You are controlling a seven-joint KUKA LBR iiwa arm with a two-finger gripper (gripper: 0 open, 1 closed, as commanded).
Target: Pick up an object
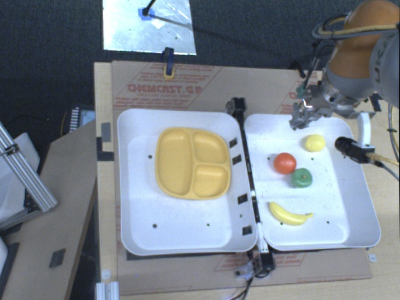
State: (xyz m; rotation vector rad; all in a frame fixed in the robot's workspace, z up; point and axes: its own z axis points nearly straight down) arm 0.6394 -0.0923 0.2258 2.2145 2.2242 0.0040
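Grey metal two-finger pincer (300,121) on grey arm w/ orange band (370,19), over far edge of right shallow white plastic bin (356,199); how far open: cannot tell, nothing seen betw. its tips. Right bin contents: small yellow round lemon-like fruit (315,143) just beside pincer; red round tomato-like fruit (285,162); green apple-like fruit (302,178) touching it; yellow banana (289,214) nearer front. Left white bin (134,224): yellow three-compartment plastic plate (191,162). Bins rest on brown cardboard sheet (181,83); dark carpet floor (50,36) beyond.

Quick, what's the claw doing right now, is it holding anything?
Claw: cannot be told whether open or closed; nothing visibly held, hovering over the right bin near the lemon.
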